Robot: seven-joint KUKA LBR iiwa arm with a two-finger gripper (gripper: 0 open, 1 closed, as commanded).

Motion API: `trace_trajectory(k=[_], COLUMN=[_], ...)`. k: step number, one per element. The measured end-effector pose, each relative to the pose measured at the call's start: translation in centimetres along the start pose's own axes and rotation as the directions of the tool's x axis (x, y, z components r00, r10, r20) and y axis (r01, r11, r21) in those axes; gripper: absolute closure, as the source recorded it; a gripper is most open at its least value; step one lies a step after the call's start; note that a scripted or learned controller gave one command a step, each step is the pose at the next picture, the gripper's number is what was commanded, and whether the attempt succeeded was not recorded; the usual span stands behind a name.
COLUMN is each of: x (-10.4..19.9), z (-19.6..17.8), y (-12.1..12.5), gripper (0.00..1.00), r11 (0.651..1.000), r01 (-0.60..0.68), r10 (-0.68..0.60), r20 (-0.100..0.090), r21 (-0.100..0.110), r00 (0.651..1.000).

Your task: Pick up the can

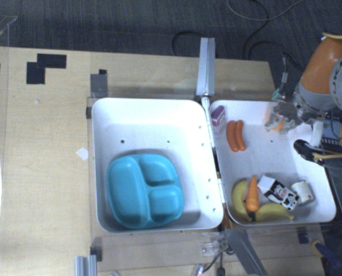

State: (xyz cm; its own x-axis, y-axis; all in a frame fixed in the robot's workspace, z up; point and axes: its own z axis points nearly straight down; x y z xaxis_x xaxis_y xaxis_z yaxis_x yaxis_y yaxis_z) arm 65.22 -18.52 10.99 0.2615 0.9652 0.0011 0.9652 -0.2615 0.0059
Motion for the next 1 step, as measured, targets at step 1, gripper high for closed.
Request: trace_trajectory(k=[1], x=[-0.82], z=[-16.20], y=[1.61], gripper=[1.00], r11=[0.992], r01=[-0.122], r10=[0.122], r20=[0.001], r21=[-0.004], r00=[0.992])
